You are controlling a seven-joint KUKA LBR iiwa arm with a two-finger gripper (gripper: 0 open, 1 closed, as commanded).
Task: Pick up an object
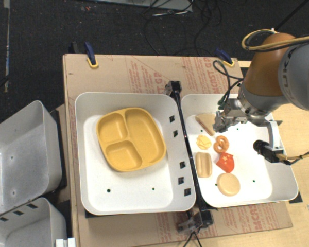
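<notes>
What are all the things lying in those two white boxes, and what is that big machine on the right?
bins: two, white, side by side on the bench
divided plate: one, yellow, in the left bin
bread slice: one, tan, far end of the right bin, by the gripper
small yellow piece: one, yellow, right bin
pretzel: one, orange-brown, right bin
hot dog bun: one, tan, right bin
red piece: one, red, right bin
round bun: one, beige, near end of the right bin
arm: one, grey with orange band, reaching in from the right
gripper: one, dark, low over the bread slice
</notes>
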